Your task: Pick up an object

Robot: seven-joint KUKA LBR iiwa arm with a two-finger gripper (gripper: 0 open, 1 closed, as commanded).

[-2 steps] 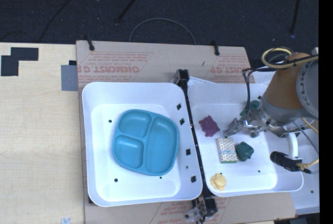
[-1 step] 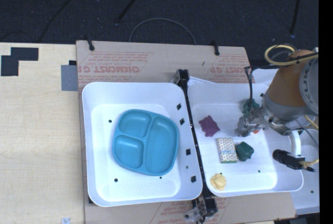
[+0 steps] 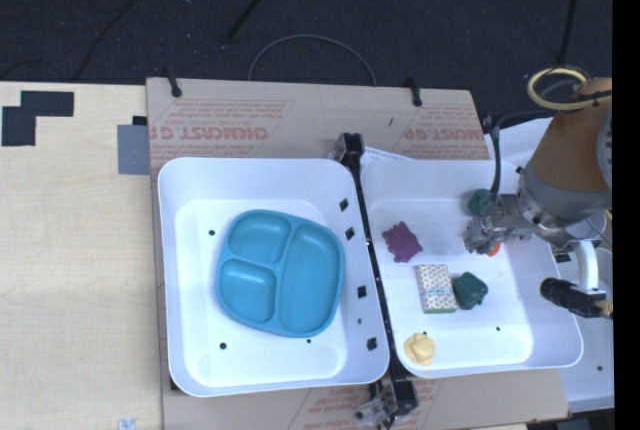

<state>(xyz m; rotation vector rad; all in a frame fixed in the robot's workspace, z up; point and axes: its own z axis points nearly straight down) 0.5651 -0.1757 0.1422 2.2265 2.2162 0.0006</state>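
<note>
The right bin (image 3: 520,343) holds several small objects. A purple lump (image 3: 402,241) lies left of centre, and a patterned small box (image 3: 435,287) sits below it. A dark green lump (image 3: 469,290) touches the box's right side, while a yellow piece (image 3: 420,348) rests in the front left corner. My gripper (image 3: 486,236) hangs low over the bin's right part, above and right of the dark green lump and apart from it. A teal-green piece (image 3: 482,202) shows right by the gripper's far side; whether it is gripped is unclear.
The left bin (image 3: 190,188) carries a blue divided plate (image 3: 280,271). A black divider (image 3: 362,248) runs between the bins. The grey arm (image 3: 565,168) enters from the right over the right bin's rim. Cardboard (image 3: 300,118) lies under both bins.
</note>
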